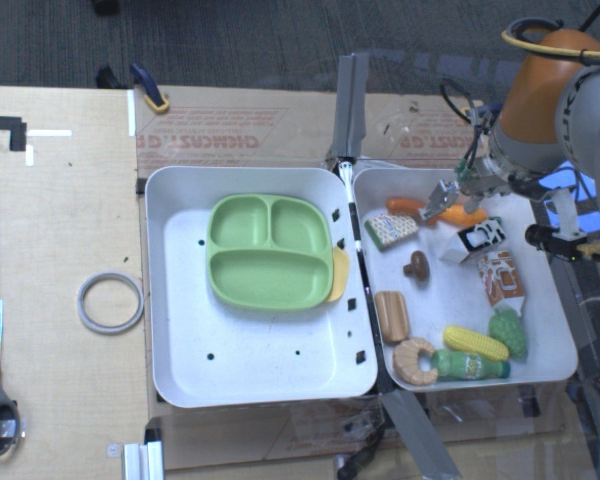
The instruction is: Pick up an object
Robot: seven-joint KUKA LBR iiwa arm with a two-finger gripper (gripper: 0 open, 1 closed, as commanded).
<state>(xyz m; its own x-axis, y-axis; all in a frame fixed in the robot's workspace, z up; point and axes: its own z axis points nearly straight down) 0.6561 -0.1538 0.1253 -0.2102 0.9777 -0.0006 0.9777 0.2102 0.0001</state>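
in the camera view, the table (60,228) carries two white bins side by side. the left bin (180,358) has a green divided plate (270,251) in its far half. the right bin (540,363) is full of small play food, and the gripper (442,205) hangs low at its far edge, near the middle of that edge, just over an orange carrot (408,207). its fingers look slightly apart, with nothing between them that i can see.

the carrot lies close along the far wall, with a checkered sandwich (391,229) touching or almost touching it on the near side. a black and white carton (481,236) sits to the right, and a small brown mushroom (417,265) is nearer the bin's middle. along the near edge lie a corn cob (475,343), a green bottle (470,368) and a croissant (413,361).

i judge that the carrot is the target. to do it well, the fingers should go down on both long sides of the carrot, not on its ends, and stay away from the sandwich and the wall. then close before lifting straight up.
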